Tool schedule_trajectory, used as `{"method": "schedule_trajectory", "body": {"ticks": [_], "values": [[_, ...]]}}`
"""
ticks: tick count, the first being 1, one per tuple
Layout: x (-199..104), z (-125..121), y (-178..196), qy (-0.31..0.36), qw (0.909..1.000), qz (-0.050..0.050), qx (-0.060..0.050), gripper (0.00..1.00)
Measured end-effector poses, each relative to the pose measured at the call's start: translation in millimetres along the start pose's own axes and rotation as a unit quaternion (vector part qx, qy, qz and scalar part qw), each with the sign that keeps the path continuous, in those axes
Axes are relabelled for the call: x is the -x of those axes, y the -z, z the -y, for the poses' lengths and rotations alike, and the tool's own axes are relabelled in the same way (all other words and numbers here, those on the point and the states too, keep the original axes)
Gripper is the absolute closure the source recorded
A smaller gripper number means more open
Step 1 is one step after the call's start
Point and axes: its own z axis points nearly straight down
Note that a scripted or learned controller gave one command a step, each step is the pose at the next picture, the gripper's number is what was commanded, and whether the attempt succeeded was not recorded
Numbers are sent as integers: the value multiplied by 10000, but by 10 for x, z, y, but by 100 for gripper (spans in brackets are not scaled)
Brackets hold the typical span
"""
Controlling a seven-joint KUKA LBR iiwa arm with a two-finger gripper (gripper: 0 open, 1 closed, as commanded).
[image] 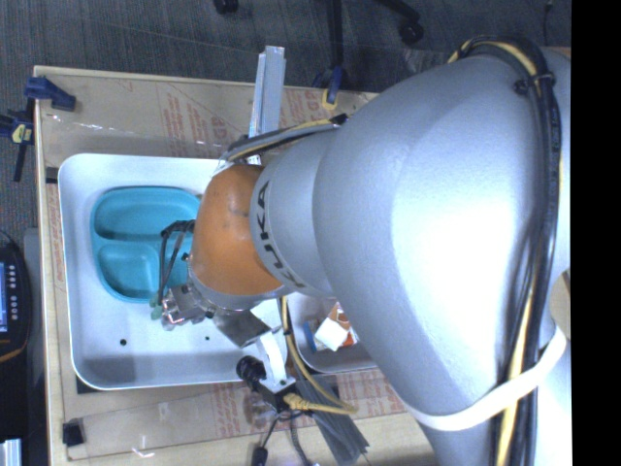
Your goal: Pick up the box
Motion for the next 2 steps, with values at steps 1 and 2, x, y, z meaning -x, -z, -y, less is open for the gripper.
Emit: {"method": "schedule_trajectory", "body": {"ticks": [1,2], "values": [[-314,-162,1473,-594,9982,-2,38,100],[-708,-786,748,761,9971,7,10,100]]}}
